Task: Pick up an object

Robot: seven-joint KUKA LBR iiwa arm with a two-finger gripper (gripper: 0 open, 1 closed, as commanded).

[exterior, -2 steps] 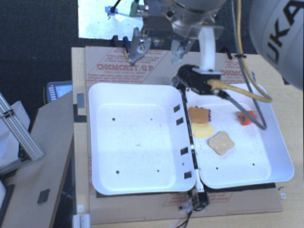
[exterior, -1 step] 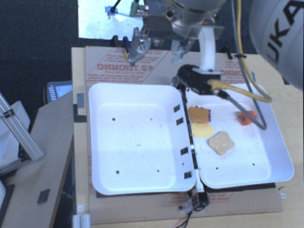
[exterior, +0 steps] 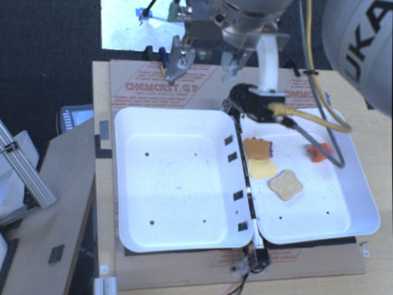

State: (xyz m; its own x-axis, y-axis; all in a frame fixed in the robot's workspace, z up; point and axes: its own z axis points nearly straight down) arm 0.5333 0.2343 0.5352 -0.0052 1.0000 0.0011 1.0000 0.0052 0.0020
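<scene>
Two white bins (exterior: 178, 183) – four small food pieces: waffle (exterior: 258, 149), yellow slice (exterior: 263, 169), toast (exterior: 285, 185), orange chunk (exterior: 317, 153)

The pincer (exterior: 202, 66) hangs raised, its two fingers apart, gripping nothing.

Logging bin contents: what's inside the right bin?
Right bin holds a toast-like slice, a yellow disc, an orange-brown cracker-like piece and a small orange item. Hardware and cables cover its far edge.

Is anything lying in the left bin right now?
No. The left bin shows bare white floor, while the toast slice and other pieces lie in the right bin.
</scene>
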